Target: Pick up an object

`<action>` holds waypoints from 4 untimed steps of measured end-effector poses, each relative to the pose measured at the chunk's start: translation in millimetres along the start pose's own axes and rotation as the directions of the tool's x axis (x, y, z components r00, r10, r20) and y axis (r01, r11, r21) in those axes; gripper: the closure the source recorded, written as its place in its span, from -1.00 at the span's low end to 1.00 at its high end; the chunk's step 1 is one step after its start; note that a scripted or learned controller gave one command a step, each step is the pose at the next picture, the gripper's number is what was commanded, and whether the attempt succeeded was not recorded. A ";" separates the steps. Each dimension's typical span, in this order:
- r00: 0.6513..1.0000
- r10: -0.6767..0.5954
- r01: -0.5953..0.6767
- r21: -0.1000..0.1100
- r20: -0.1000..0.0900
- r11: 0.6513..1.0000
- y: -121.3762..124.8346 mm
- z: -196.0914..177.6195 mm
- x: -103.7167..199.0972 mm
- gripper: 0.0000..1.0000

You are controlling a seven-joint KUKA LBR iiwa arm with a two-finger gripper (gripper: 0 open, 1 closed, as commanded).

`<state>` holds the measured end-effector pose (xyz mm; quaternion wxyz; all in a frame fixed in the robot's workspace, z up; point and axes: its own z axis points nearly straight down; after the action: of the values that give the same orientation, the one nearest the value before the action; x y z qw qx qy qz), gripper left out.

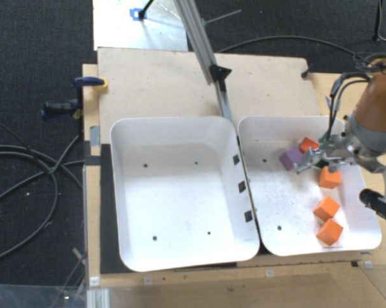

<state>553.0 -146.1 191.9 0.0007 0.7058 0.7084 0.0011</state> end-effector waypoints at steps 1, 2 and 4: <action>1.000 -0.004 0.004 0.002 0.001 1.000 64.5 67.3 -9.0 -1.00; 1.000 -0.002 0.002 0.001 0.002 1.000 63.7 63.7 -9.6 -1.00; 1.000 0.005 -0.005 0.000 0.002 1.000 27.1 25.9 -0.8 -1.00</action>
<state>580.1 -146.8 166.1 0.0014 0.7075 0.7067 0.0004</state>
